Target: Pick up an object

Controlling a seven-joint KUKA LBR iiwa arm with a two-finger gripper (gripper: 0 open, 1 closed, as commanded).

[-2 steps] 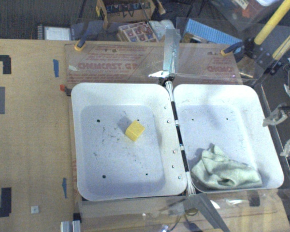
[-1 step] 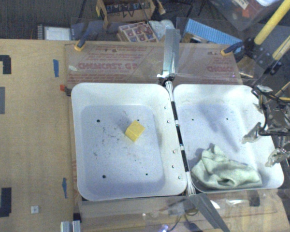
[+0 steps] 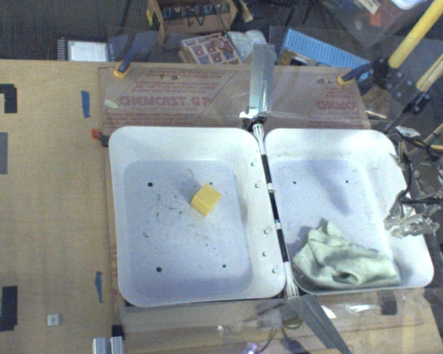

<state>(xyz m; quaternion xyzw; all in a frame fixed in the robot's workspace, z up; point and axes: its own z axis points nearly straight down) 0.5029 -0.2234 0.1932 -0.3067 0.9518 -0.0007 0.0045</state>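
Yellow first: go for the block (image 3: 206, 200) lying alone mid left bin (image 3: 133, 271), well apart from the cloth (image 3: 343, 258) in the right bin's (image 3: 332, 150) near corner. Bring the gripper (image 3: 409, 217), grip state untellable, across squarely, then descend straight.
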